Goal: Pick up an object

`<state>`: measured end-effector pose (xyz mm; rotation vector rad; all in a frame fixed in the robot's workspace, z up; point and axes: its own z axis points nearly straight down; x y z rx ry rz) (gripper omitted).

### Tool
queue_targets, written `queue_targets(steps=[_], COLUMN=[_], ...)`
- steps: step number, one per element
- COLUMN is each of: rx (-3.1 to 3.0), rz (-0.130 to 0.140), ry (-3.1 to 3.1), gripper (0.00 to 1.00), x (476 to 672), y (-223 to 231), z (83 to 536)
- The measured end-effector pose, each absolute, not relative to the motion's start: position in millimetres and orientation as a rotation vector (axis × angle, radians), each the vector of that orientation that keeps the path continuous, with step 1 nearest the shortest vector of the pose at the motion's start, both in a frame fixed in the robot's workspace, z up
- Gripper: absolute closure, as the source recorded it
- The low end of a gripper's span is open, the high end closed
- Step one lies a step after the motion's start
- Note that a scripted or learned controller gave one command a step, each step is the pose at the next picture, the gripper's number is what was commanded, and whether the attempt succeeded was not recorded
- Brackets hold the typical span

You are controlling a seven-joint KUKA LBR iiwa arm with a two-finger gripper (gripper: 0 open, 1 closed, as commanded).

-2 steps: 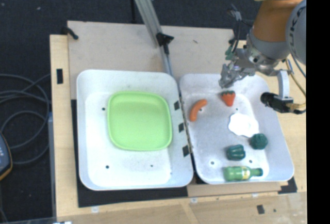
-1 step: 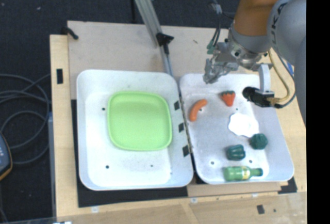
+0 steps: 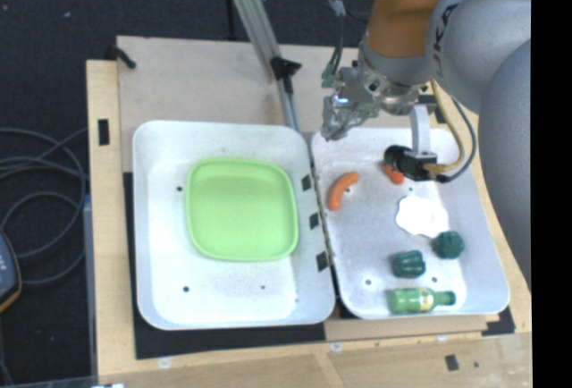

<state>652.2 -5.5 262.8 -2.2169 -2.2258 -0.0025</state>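
Observation:
My gripper [image 3: 335, 129] hangs above the far left corner of the right bin [image 3: 375, 288], with nothing seen between its fingers. An orange carrot-shaped piece [image 3: 341, 189] lies just below it near the bin's left wall. A small orange-red piece [image 3: 393, 172] sits further right. A white lump [image 3: 421, 215] lies mid-bin, with a dark green chunk [image 3: 449, 244] and a green pepper-like piece [image 3: 407, 264] below it. A green and yellow bottle [image 3: 420, 298] lies on its side at the front.
The left bin [image 3: 152, 225] holds a light green square plate [image 3: 241, 209]. A slanted metal rail [image 3: 255, 20] rises behind the bins. Cables trail on the dark floor at left.

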Motion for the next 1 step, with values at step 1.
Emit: queue_targets(steps=[1], rx=[-2.218], rz=[0.000], ry=[-2.224], gripper=[1.00], x=[656.6], y=[40.9], z=[245.2])
